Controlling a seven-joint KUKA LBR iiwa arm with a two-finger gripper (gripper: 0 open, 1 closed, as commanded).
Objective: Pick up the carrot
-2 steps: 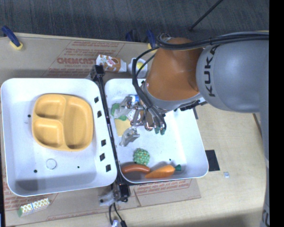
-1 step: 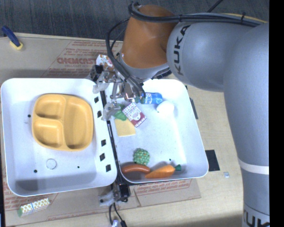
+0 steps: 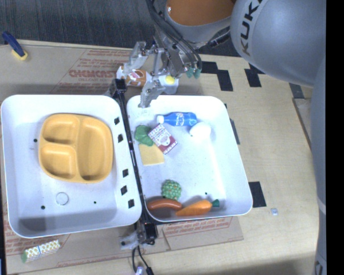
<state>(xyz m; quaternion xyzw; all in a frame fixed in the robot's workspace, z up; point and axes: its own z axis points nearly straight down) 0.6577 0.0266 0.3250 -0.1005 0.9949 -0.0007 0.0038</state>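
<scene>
The carrot (image 3: 195, 207) lies at the near edge of the right bin (image 3: 232, 153), its green top toward the right wall, touching a sausage (image 3: 163, 204) on its left. The hand (image 3: 155, 79) hangs over the bin's far rim, well apart from the carrot; whether it is wide or narrow I cannot tell. To do this step well, it should probably travel to the near edge and come down across the carrot's middle — clear of the sausage and the wall, which crowd it. The right bin also holds a blue bottle (image 3: 179, 119), a white egg (image 3: 200, 132), a small packet (image 3: 162, 138), a cheese slice (image 3: 151, 154) and broccoli (image 3: 171, 188). The left bin (image 3: 14, 153) holds a yellow divided tray (image 3: 76, 147).
</scene>
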